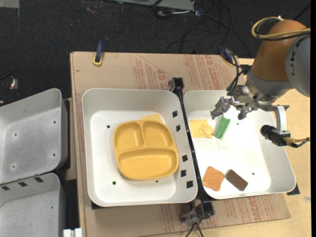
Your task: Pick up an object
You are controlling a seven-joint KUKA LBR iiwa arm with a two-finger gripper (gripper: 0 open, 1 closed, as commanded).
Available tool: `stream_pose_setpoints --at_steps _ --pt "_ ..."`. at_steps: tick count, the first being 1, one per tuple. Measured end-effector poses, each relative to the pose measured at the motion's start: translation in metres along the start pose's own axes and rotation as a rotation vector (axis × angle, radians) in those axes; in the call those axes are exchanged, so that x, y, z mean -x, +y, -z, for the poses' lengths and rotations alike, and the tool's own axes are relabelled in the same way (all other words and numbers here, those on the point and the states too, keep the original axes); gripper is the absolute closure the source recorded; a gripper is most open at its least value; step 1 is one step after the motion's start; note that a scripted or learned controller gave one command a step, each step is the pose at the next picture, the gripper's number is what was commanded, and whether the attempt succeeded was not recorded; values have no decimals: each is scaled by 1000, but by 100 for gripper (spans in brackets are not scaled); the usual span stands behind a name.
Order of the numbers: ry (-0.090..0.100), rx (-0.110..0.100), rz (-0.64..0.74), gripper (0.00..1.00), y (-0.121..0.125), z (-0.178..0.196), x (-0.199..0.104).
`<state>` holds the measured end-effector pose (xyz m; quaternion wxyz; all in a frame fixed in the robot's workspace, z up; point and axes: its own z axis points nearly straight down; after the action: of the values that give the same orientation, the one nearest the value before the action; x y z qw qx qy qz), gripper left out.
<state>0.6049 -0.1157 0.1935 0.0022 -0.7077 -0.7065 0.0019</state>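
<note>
My gripper (229,114) hangs over the back of the right bin (276,157), its two dark fingers spread open. A green stick-shaped object (222,127) lies tilted just in front of the fingers, its top end near the gap between them, and it is not clamped. Left of it, a pale yellow piece (201,129) rests against the green object. At the front of the bin lie an orange waffle-like piece (213,177) and a brown block (236,179), side by side.
The left bin (98,132) holds a yellow divided plate (146,149) with a pale yellow flat piece (153,118) peeking out behind it. A black divider (186,142) runs between the bins. A cable and black fitting (274,134) hang at the right bin's right wall.
</note>
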Motion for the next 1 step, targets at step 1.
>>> stream_pose_setpoints --at_steps 1 --pt "0 1 0 0 5 -51 8"
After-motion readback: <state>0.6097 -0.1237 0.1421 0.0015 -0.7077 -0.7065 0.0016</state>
